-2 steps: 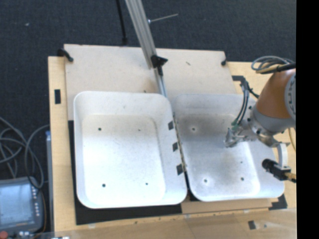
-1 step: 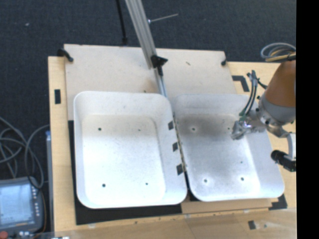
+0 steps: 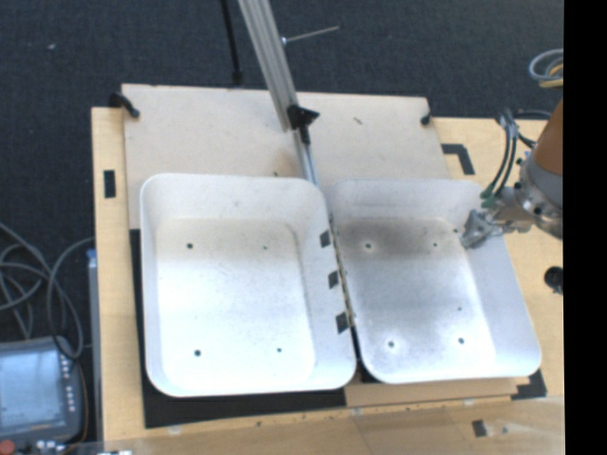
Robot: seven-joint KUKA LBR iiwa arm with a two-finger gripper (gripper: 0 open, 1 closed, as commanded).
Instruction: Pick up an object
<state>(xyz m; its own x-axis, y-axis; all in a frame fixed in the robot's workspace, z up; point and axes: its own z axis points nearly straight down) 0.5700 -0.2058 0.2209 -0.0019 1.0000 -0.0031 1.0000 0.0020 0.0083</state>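
- Bench [image 3: 112, 282] of pale wood lies under the gripper and stretches far to its left, with dark carpet around it.
- A light board [image 3: 218, 131] lies on the bench, beyond and to the left of the gripper, under the far edges of both bins.
- The left white bin [image 3: 237, 282] sits well to the left of the gripper, touching its neighbour along one side.
- The right white bin [image 3: 417, 292] lies directly below and to the left of the gripper. A grey smudge [image 3: 398, 240] on its floor starts just left of the gripper.
- An aluminium post [image 3: 270, 45] slants up from the far seam between the bins, well to the gripper's far left.
- The arm [image 3: 541, 192] enters just right of the gripper, grey at the wrist with orange above it. Thin cables [image 3: 507, 159] loop beside it.
- A small screen unit [image 3: 33, 387] sits on the floor, far to the gripper's near left.
- The gripper [image 3: 477, 227] hangs over the right bin's right-hand wall, at its far end, pointing left into the bin. It is too small and blurred to tell whether it is released, clenched or grasping anything.
- Black clips [image 3: 337, 282] line the seam between the bins, left of the gripper.
- Where the object to pick up lies cannot be told.
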